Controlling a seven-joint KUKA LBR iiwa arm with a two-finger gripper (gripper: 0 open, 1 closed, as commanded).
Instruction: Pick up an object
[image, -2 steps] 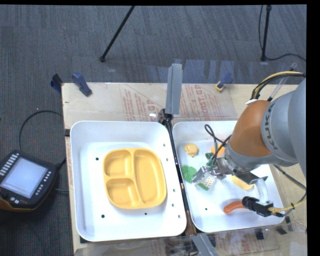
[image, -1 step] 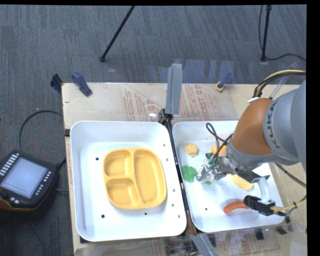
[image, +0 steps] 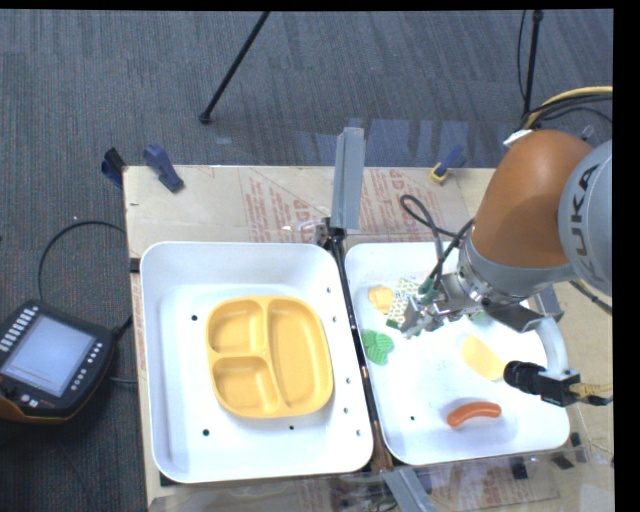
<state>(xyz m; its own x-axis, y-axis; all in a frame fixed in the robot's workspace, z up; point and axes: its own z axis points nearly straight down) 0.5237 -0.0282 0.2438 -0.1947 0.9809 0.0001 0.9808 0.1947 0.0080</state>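
White plastic is what I see most of: two shallow bins side by side on the tabletop (image: 250, 205). The left bin (image: 175, 300) holds a yellow divided tray (image: 270, 357) with three compartments, sitting roughly in the middle.

The right bin (image: 530, 425) carries the loose pieces. A sausage (image: 473, 412), orange-red, lies near the front edge with its long axis running almost left to right, the right end tipped slightly farther away than the left. A pale yellow wedge (image: 482, 357), like a slice of cheese, lies farther in and to the right of centre, its long axis slanting from far-left to near-right. A green leafy piece (image: 378, 346) sits against the left wall of this bin, and a small yellow piece (image: 381, 296) lies just beyond it, beside a patterned scrap (image: 406, 293).

I see the arm (image: 535, 205) reaching in from the right, its orange band large over the far right corner. The gripper (image: 415, 320) hangs low over the left half of the right bin, between the small yellow piece and the green one, well apart from the sausage. I cannot tell from this angle how it is set, and I see nothing caught in it.

A pendant (image: 45, 357) with a screen lies on the floor to the left.
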